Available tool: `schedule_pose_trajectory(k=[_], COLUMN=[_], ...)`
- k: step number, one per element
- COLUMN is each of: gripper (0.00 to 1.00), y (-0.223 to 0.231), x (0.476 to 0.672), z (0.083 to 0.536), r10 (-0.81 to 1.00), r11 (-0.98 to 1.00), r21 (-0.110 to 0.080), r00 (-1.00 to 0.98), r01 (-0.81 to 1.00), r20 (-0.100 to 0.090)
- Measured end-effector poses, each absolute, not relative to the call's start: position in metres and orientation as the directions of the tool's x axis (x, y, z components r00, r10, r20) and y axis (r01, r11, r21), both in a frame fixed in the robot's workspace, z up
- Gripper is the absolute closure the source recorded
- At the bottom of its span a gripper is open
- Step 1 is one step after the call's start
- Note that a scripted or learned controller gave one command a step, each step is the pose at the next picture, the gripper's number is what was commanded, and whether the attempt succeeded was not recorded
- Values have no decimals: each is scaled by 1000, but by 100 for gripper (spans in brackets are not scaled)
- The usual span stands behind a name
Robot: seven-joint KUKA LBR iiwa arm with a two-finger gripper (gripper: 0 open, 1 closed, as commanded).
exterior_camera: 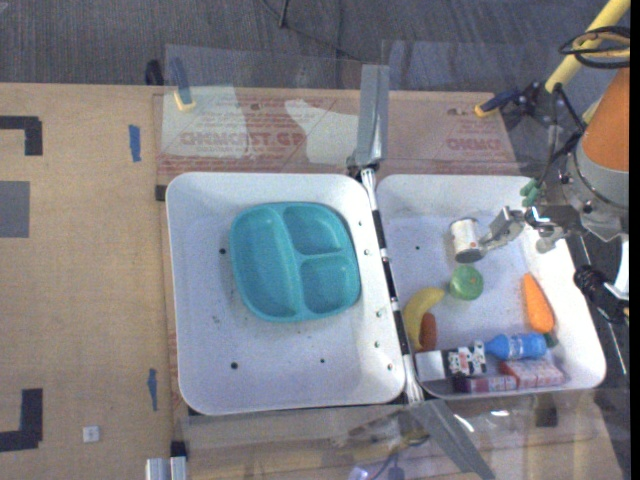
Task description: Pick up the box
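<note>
Left bin (200,368): shallow white plastic, rounded corners; holds a teal three-compartment plate (295,260).
Right bin (420,203): same make; holds a small can (463,238), green round lid (466,284), banana (420,308), carrot (538,304), blue bottle (518,347).
Box (530,374): flat, reddish, along the right bin's near wall.
Gripper (497,230): metallic, beside the can; grip state cannot be told.
Tabletop (80,268): bare brown board.

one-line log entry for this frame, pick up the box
gripper: right bin, by the can | hold: none visible | box: front edge, untouched | left bin: teal plate
</note>
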State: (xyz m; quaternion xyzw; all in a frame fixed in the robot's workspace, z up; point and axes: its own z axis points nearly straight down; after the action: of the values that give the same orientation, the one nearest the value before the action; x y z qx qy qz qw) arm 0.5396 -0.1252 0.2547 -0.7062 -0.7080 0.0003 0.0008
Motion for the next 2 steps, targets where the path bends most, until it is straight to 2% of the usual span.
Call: schedule_pose_trajectory(k=[1,2], gripper=[0,0], y=[-123,-138], x=[617,645], z=[200,93], r10=[994,925], r11=[-108,-379], r21=[3,0], r00=[108,379], r01=[994,925], r20=[-1,0])
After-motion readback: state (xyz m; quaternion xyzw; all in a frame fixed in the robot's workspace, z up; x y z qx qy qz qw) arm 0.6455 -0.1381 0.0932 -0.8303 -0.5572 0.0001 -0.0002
